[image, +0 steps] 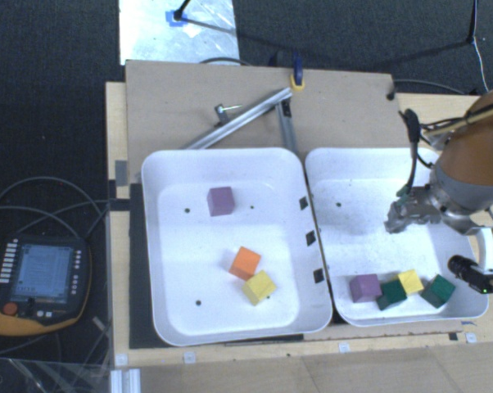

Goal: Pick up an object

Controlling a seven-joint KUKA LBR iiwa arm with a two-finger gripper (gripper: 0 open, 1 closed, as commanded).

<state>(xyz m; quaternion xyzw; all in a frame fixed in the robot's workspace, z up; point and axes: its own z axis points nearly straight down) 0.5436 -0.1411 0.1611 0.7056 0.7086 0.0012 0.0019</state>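
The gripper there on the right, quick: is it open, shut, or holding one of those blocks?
Gripper: cannot be told from this view; it hangs over the right bin, with no block seen in it.

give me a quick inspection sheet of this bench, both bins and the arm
surface: wooden bench with a brown board behind two white bins side by side, left bin, right bin
job's things: left bin holds a purple cube, an orange cube and a yellow cube, the last two touching; right bin holds a purple cube, two green cubes and a yellow cube along its near wall
clutter: metal bar lying on the board
grippers: gripper over the right bin, nothing seen between its fingers
cables: black cables by the pendant
surroundings: teach pendant on dark carpet, foil sheet
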